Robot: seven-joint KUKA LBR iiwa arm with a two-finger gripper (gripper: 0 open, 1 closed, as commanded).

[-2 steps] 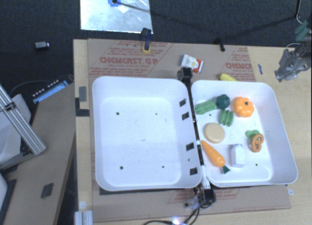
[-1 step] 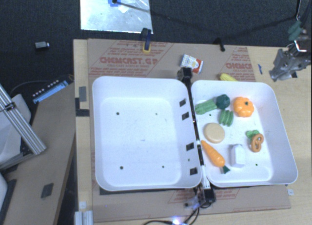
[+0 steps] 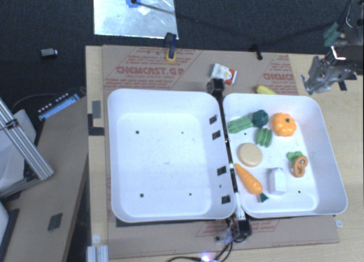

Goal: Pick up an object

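Bench w/ two white bins: right bin point(image 3: 327, 141) holds toy food, e.g. orange pumpkin point(image 3: 283, 124) and carrot point(image 3: 249, 180), spread apart so each is graspable. Gripper point(image 3: 322, 79) hangs beyond its far right corner, nothing seen held; grip state: can't tell.

Quick count of what's sitting there:

- 2 white bins, the left bin point(image 3: 165, 158) and the right bin point(image 3: 324, 141)
- 1 carrot point(image 3: 248, 180)
- 1 orange pumpkin point(image 3: 283, 124)
- 1 round beige disc point(image 3: 249, 154), maybe a cookie or bun
- 1 small white block point(image 3: 277, 181)
- 1 halved orange piece with a green top point(image 3: 298, 163)
- 3 green veggie bits, hard to name: a long one point(image 3: 240, 124), a dark one point(image 3: 260, 118) and a ribbed one point(image 3: 263, 137)
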